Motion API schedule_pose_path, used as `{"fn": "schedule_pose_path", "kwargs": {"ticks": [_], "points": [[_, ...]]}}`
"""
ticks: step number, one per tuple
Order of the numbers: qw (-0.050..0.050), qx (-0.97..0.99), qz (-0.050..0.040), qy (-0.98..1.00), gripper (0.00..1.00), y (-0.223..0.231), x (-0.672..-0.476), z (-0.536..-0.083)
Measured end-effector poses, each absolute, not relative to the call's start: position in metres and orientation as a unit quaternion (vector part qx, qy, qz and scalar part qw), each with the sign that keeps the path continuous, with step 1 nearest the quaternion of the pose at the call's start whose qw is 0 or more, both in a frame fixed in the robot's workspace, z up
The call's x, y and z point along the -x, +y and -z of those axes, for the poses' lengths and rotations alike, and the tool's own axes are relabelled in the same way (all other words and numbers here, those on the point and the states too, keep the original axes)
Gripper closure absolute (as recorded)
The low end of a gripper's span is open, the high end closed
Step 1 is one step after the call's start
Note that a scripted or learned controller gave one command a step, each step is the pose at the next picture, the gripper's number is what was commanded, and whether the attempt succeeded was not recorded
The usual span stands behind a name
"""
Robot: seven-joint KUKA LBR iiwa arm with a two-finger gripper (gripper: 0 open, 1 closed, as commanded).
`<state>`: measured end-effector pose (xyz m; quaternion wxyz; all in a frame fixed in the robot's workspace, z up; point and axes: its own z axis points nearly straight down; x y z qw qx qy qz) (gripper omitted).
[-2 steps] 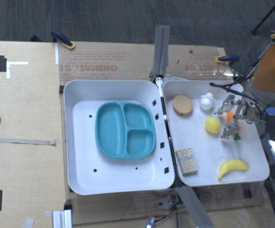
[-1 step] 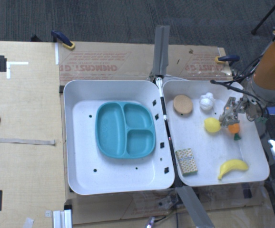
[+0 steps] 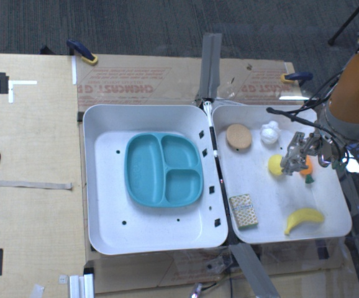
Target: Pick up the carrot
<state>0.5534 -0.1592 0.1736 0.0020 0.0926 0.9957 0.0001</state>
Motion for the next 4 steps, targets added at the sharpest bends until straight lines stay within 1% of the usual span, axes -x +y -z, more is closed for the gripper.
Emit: {"fn": "schedule_pose_path", "kwargs": {"ticks": [1,2,3,4], "points": [[0.002,-0.119,-0.0001,0.993,1.00,-0.108,-0.546,-0.181],[0.002,-0.201,0.0004,0.980,1.00,-0.123,-0.593,-0.212],[0.003,-0.048,-0.0002,0.999,1.00,-0.084,-0.652,-0.205],[0.002,-0.061,0.0003,0.998,1.00,-0.191,-0.598,-0.144]]}}
